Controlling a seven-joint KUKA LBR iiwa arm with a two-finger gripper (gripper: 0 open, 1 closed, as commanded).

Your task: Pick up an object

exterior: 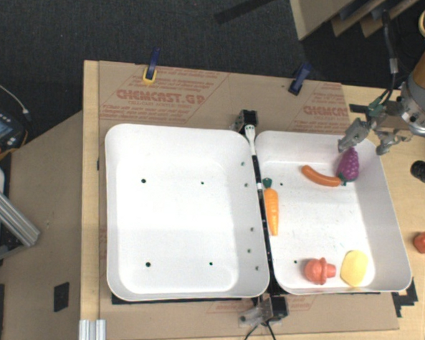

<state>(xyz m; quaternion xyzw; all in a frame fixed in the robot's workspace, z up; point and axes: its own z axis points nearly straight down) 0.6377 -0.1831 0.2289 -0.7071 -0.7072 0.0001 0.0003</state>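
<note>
Hovering hand (pixel 368 138), fingers spread wide; seemingly empty, just above purple grapes (pixel 348 165) in right bin (pixel 382 212)

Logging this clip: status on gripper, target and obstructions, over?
Gripper open, above right bin's far edge, holding nothing. Purple grapes just below it, touching orange sausage. Nothing else crowding.

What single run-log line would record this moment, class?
task: pick up an object | gripper: open, above right bin's far corner | nearest: purple grapes, ungrasped | also: carrot, lemon
</note>
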